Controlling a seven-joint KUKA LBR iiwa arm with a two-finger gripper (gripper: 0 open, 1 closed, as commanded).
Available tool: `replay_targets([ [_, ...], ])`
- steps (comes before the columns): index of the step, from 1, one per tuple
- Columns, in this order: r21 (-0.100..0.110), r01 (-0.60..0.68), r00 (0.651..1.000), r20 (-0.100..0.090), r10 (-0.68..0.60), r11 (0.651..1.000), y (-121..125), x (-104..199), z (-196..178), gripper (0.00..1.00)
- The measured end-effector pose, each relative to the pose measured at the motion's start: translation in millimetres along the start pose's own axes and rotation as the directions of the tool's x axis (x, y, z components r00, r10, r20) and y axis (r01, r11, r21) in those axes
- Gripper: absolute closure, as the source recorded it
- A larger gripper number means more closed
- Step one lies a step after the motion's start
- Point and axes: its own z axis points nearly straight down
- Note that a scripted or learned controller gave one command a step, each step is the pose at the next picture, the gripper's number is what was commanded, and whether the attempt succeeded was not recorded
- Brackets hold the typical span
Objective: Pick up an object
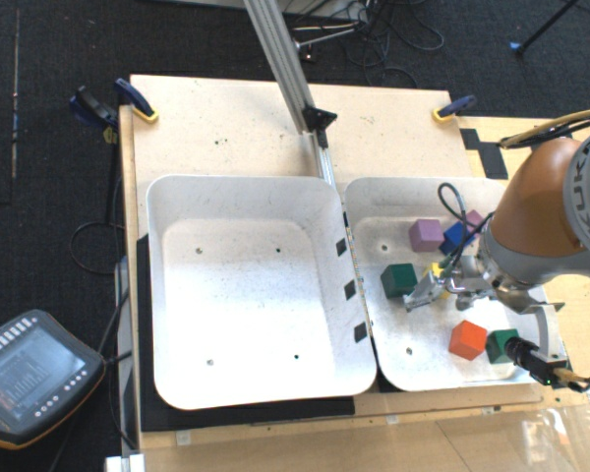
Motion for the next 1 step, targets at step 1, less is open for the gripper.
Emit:
replay_targets([
  [1, -0.006, 0.0, 1.0, 0.002, 0.0, 1.0, 0.3, 0.1, 43.6, 0.0],
])
